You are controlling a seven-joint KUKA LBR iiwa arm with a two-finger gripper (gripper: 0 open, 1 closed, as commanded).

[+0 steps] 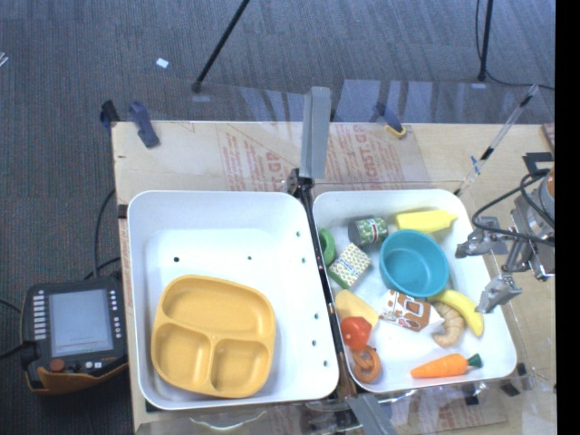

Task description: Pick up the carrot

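- The gripper [497, 272] hangs at the right rim of the right bin [494, 243], its two fingers spread apart with nothing between them.
- Neither fingertip touches any item; the lower one sits just right of the banana [465, 308].
- The carrot [444, 366] lies flat in that bin's near right corner, below the banana, green top pointing right, well apart from the gripper.

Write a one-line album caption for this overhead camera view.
Robot gripper hovers at the right bin's edge, above an orange toy carrot lying among play food; a yellow divided plate sits in the left bin.
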